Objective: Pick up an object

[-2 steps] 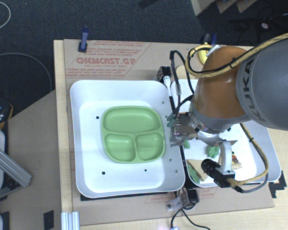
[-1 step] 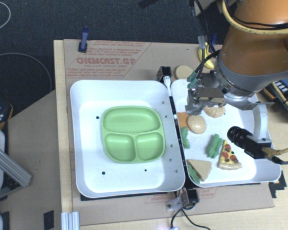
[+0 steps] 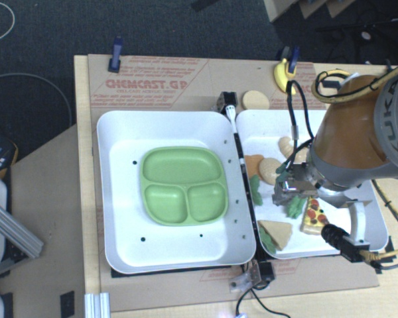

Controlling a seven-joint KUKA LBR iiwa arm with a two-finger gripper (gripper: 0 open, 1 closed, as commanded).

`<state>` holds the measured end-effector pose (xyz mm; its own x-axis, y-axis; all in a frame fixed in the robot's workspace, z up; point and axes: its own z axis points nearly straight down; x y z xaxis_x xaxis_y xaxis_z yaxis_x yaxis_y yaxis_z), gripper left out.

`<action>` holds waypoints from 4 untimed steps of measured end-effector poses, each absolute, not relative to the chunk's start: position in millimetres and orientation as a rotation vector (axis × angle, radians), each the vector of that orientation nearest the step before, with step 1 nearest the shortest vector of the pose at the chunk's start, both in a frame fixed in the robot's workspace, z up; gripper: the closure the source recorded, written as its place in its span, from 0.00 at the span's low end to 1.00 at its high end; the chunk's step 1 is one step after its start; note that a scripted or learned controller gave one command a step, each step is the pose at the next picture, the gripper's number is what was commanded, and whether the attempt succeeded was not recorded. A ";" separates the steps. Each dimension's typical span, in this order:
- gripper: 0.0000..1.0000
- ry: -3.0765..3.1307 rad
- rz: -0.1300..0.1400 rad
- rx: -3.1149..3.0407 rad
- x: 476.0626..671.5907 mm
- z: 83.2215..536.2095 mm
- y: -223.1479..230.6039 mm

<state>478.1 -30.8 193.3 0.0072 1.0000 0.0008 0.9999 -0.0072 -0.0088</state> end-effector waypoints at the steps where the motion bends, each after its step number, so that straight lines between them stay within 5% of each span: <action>1: 1.00 -2.237 -0.019 -2.216 480.6 325.5 48.4; 2: 1.00 -2.236 -0.024 -2.217 480.0 461.4 131.5; 3: 1.00 -2.210 0.015 -2.223 477.9 295.8 76.1; 4: 1.00 -2.222 -0.014 -2.236 480.2 418.3 5.9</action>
